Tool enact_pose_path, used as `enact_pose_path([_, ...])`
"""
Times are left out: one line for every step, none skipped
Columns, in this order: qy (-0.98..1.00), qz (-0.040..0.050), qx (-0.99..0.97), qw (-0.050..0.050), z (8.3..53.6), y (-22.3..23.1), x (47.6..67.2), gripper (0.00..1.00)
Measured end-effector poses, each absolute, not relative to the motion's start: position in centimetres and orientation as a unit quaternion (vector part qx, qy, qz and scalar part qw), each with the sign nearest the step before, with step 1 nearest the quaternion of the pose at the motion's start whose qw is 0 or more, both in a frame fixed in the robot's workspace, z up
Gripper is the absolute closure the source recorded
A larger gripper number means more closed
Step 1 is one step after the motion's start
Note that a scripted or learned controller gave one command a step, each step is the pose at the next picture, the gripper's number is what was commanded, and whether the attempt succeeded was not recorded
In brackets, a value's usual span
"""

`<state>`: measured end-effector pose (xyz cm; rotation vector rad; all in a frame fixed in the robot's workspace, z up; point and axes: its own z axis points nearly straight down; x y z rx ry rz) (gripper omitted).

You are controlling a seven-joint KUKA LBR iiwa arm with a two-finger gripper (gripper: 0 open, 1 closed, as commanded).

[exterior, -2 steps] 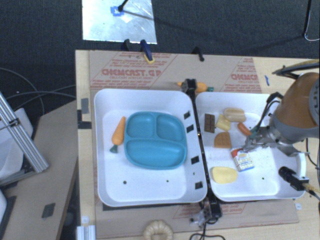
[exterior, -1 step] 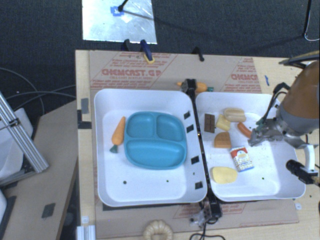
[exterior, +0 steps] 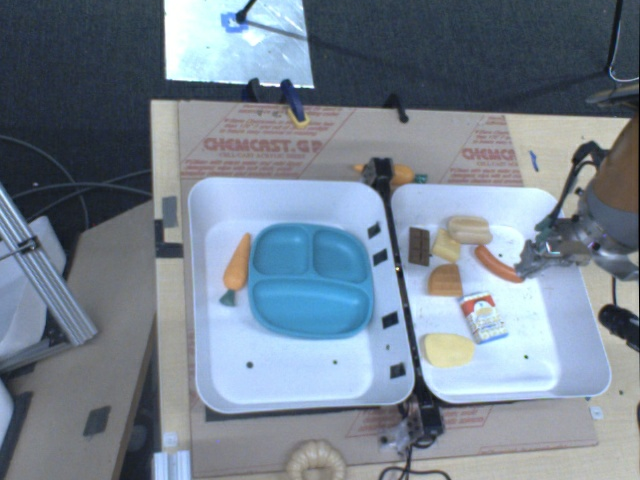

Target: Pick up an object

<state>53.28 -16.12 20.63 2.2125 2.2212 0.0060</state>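
The right bin [exterior: 560,368] holds a red-orange sausage [exterior: 496,264], a pale bread roll [exterior: 468,230], a brown block [exterior: 419,246], a tan bread piece [exterior: 445,280], a small yellow piece [exterior: 447,247], a red and white packet [exterior: 483,318] and a yellow potato-like piece [exterior: 448,350]. My gripper [exterior: 536,254] hangs at the right side of this bin, its tip just right of the sausage's end. Nothing shows between its fingers.
The left bin [exterior: 215,298] holds a blue divided plate [exterior: 308,278] and a toy carrot [exterior: 236,266]. A black divider with clips [exterior: 392,288] separates the bins. A silver sheet [exterior: 237,26] lies on the floor beyond the bench.
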Motion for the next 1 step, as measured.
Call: enact_pose_path([0.709,0.0012,0.705,0.002,22.58,-16.13,53.42,1.0])
